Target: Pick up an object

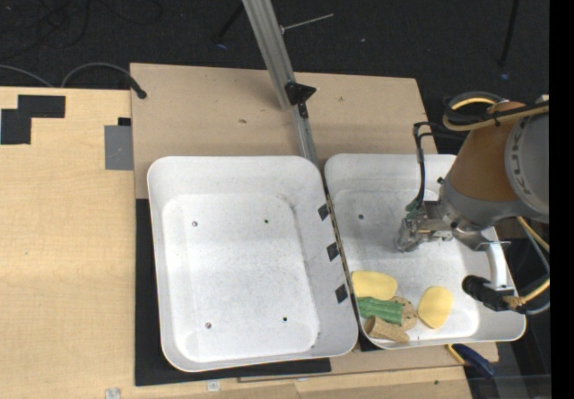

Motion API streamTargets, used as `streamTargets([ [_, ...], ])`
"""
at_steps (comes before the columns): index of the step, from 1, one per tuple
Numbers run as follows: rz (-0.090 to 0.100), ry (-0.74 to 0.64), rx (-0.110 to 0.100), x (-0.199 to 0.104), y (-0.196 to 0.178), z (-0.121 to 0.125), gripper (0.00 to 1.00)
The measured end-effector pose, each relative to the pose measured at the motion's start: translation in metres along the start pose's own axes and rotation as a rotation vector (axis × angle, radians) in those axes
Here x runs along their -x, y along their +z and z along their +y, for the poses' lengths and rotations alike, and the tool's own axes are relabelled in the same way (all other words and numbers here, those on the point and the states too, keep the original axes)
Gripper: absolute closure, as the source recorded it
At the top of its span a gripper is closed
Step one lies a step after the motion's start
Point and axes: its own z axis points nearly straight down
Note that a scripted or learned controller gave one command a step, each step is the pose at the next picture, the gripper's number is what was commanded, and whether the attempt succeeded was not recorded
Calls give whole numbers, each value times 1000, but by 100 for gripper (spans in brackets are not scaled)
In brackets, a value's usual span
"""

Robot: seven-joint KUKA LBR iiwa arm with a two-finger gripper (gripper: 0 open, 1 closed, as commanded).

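My gripper [411,240] hangs low over the middle of the right bin [377,184], under the orange-banded wrist. Nothing shows between its tips. Below it, near the bin's front edge, lie a yellow oval piece [373,284], a second yellow rounded piece [437,306], a green object [380,307] and a tan, bread-like piece [391,328]. The gripper stands apart from all of them, roughly a hand's width behind the nearest yellow piece.
The left bin [235,200] lies beside the right one, with black clips along the shared wall [330,249]. A slanted metal rail [269,39] rises behind the bins. Cables and a black fitting [489,291] hang off the arm at right.
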Motion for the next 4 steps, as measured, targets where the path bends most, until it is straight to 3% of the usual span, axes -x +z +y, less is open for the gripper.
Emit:
streamTargets([
  [3,-2,-10,4,9,-152,1,100],
  [4,2,-14,-1,-52,-152,2,100],
])
